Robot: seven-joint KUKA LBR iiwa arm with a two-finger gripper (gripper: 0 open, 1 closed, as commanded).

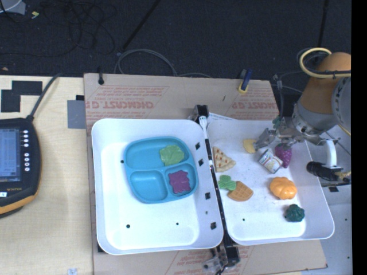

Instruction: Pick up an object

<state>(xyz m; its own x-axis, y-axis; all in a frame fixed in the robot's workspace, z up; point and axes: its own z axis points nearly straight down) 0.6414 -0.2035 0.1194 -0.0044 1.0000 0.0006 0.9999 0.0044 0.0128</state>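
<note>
- Well, two white bins sit side by side on the desk (51,176), and the toys are split between them, presumably so a pick from one bin can be told apart from things lying in the other.
- Left bin (109,211): a blue divided tray (146,182) holding a green leafy piece (171,154) in its upper compartment and a purple piece (180,181) in the lower right one.
- Right bin (318,222): a waffle wedge (222,160), a green piece (227,183) touching an orange waffle-like piece (241,192), a small yellow piece (249,146), an orange pumpkin-like toy (282,188), a dark green floret (295,213), a purple grape cluster (283,152) and a small can (269,162) on its side.
- The arm comes in low from the right, its hand (276,144) over the upper middle of the right bin, a sensible reach for the crowded part.
- Likely targets, as I judge it: the grapes and the can, both just beside and slightly below the hand (the grapes seem closest, perhaps touching).
- Whether the hand is released or clenched I cannot tell; nothing is plainly caught in it.
- The pumpkin and floret lie farther toward the near rim, apart from the hand.
</note>
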